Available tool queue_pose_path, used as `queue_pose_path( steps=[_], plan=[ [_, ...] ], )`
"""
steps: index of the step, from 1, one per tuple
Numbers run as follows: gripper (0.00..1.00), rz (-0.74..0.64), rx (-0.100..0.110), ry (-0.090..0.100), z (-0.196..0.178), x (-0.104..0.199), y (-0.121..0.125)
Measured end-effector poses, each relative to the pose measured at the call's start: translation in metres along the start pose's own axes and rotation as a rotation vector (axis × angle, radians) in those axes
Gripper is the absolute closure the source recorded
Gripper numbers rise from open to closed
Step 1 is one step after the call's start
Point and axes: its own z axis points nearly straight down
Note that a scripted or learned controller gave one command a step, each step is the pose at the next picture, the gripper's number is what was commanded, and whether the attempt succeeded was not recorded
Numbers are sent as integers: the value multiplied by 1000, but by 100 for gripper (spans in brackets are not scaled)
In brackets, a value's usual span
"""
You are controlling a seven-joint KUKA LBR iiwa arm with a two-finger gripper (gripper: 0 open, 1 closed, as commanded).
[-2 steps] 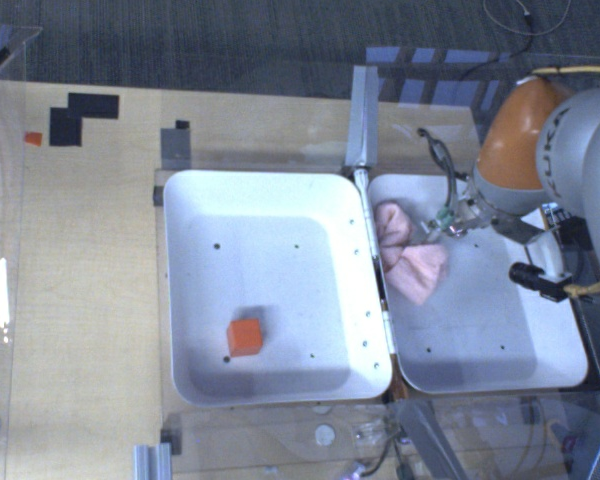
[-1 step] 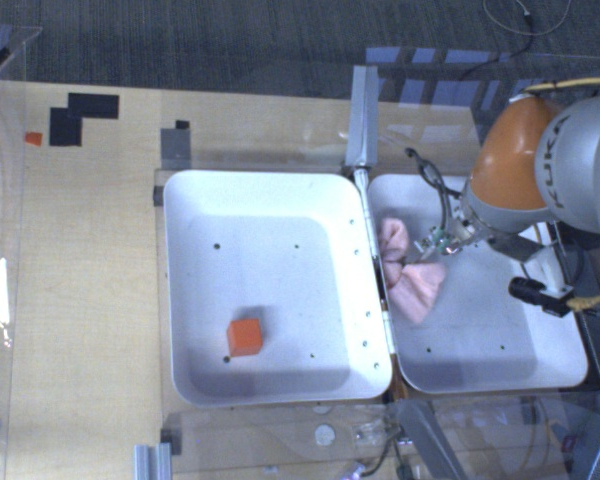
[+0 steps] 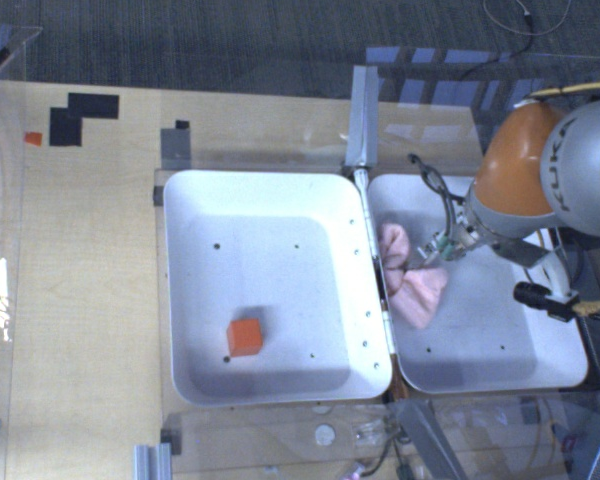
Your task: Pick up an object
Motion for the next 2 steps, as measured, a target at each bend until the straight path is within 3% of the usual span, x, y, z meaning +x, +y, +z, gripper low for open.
queue_pose_path(
  steps=[1, 2],
  plan=[
    [0, -56, 4, 3, 2, -23, 47],
    [0, -91, 4, 3, 1, -19, 15]
  ],
)
